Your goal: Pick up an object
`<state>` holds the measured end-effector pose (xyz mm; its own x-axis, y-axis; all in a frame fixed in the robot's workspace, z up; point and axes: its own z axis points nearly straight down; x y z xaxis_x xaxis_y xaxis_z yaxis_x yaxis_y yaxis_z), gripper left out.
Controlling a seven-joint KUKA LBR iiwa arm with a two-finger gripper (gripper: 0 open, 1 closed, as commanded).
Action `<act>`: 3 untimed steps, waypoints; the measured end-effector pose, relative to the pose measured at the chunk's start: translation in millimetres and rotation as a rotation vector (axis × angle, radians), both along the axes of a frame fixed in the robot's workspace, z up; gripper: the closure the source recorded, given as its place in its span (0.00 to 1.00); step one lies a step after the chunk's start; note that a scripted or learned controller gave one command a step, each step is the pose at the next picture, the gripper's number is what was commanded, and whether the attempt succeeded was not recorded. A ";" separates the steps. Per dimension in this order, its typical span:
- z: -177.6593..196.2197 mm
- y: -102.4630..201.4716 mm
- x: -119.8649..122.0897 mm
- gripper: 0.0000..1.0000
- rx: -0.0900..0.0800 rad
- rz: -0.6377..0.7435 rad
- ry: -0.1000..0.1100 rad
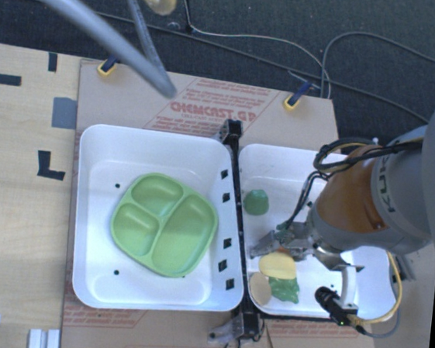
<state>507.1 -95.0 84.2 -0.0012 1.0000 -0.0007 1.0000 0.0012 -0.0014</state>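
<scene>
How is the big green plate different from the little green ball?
The green plate is large, flat and split into compartments; the green ball is small and rounded. The plate lies in the left bin; the ball sits in the right bin, near the gripper. The plate is a paler green; the ball is darker. Both are green and rest in white bins.

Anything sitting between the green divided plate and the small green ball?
In the camera view, the black divider where the two bins meet lies between the green plate and the green ball. Otherwise there is just bare white bin floor.
</scene>
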 end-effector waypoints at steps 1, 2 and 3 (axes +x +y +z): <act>11.1 -0.4 0.4 1.00 -0.001 0.000 -0.002; 73.9 -1.3 2.3 1.00 0.000 0.000 -0.005; 126.7 -1.3 3.4 1.00 0.000 0.000 -0.005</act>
<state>510.5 -96.4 210.9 -0.0014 1.0000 -0.0010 1.0000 0.0014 0.0041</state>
